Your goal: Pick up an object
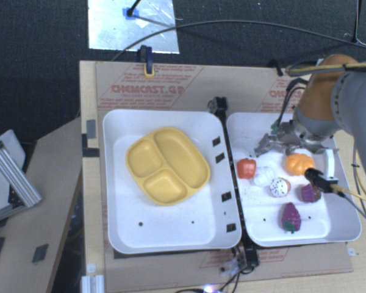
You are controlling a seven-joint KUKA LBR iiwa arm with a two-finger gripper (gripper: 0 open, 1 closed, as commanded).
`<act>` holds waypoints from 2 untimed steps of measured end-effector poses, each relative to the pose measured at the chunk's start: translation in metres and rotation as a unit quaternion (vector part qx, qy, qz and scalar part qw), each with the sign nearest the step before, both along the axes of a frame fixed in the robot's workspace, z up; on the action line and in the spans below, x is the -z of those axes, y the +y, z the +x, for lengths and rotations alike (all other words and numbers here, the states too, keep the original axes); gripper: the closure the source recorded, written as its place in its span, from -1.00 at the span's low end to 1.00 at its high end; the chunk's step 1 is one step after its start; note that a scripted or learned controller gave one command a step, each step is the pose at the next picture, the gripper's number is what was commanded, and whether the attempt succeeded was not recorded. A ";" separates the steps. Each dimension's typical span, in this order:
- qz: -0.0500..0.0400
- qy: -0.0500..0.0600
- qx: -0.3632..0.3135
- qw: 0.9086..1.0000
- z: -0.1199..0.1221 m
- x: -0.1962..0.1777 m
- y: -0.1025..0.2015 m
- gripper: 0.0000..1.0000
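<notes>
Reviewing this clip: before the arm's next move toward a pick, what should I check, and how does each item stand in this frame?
1. Gripper is over the right bin, where the objects lie: ok.
2. Nothing is seen between its fingers, so no object is held yet: ok.
3. Finger opening: cannot tell, the tips are too small and blurred.
4. Nearest candidates, the red object and the orange object, lie apart from each other: ok.
5. The white spotted ball and the purple objects lie nearer the camera, out of the gripper's way: ok.
6. The yellow divided tray sits in the left bin, away from the arm: ok.
</notes>
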State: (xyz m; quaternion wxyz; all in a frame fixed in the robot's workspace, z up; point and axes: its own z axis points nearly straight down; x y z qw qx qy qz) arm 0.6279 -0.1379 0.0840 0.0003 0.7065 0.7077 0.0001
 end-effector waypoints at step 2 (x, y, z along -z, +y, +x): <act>-0.001 -0.003 0.000 1.000 0.010 -0.067 -0.008 1.00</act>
